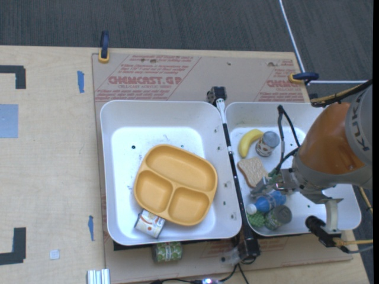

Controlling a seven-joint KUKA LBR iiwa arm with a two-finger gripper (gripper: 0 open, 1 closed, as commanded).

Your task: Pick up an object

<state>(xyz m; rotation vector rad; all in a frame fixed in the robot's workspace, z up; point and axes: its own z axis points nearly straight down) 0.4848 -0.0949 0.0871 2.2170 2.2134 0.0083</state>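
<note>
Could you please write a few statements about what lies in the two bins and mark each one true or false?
1. The yellow tray lies in the left bin. True.
2. The banana is in the left bin. False: it lies in the right bin, near its far edge.
3. A slice of bread lies in the right bin, nearer the camera than the banana. True.
4. The small carton sits inside a tray compartment. False: it lies on the bin floor at the tray's near edge.
5. A green can lies outside the bins, in front of the left one. True.
</note>
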